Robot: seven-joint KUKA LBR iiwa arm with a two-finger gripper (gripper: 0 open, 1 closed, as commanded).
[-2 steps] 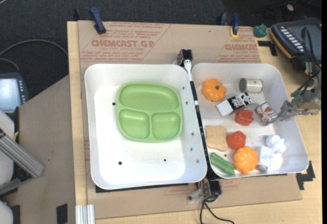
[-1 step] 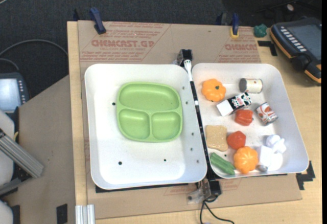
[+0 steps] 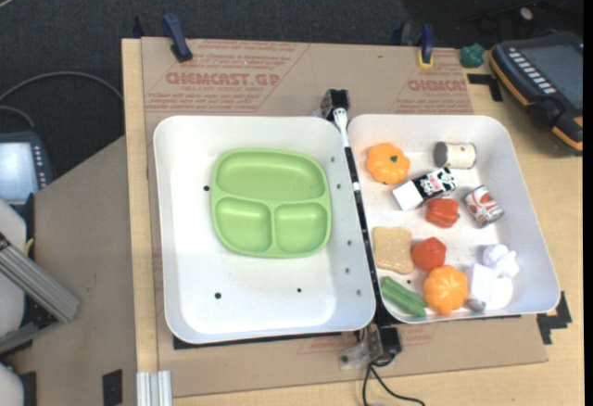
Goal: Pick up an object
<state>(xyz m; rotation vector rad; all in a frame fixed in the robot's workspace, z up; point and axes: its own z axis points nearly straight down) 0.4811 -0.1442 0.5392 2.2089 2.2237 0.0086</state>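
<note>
Green divided plate (image 3: 271,201) centred in left bin (image 3: 176,237). Right bin (image 3: 519,209) holds toys: pumpkin (image 3: 386,162) at 11 o'clock, orange (image 3: 446,289) at 6. Claw state: cannot tell.

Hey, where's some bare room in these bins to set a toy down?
Left white bin: bare floor all around the green divided plate, widest below it. Right white bin: crowded with toy food; only its top-right corner is free.

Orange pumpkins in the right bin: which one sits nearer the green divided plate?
The upper orange pumpkin, near the right bin's top-left. The lower orange pumpkin sits at the bottom edge beside the green vegetable, farther from the green divided plate.
</note>
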